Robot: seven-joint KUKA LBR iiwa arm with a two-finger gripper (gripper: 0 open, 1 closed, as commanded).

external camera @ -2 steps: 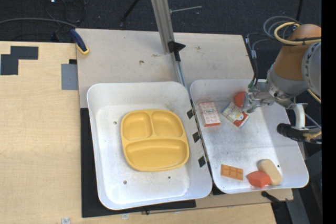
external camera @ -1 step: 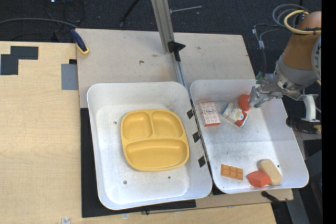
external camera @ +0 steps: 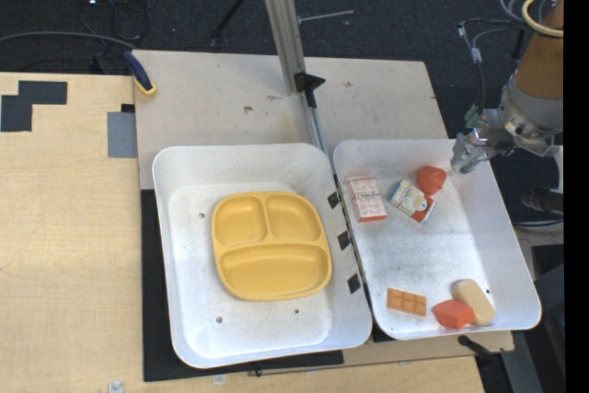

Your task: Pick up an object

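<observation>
We're looking down on the bench (external camera: 386, 97), where two shallow white bins sit side by side. The left bin (external camera: 184, 198) carries a yellow divided plate (external camera: 271, 246) near its middle, with two small sections along the far side and one long section along the near side.

Over in the right bin (external camera: 497, 235) we have the loose items. Toward the far left corner lies a small pink and white carton (external camera: 366, 199), flat on the floor of the bin. Just beside it, to the right, a little blue and white box with a red end (external camera: 410, 200) lies tilted. Touching or nearly touching that box, closer to the far edge, we see a rounded red piece (external camera: 431, 179) that looks like a toy tomato.

Down by the near edge we spot a flat orange wafer (external camera: 407, 301) with a grid of squares on it. Near the near right corner a tan, rounded bread-like piece (external camera: 473, 301) lies against a red-orange wedge (external camera: 453, 315); the two are touching.

And the arm (external camera: 538, 78) reaches in from the right, its orange band showing above the grey wrist. The gripper (external camera: 465, 156) hangs at the far right edge of the right bin, just beside the rounded red piece but apart from it. We cannot tell how wide the pincer stands from here, and we see nothing held in it. A metal post (external camera: 283, 23) stands at the far side of the bench, behind the two bins.
</observation>
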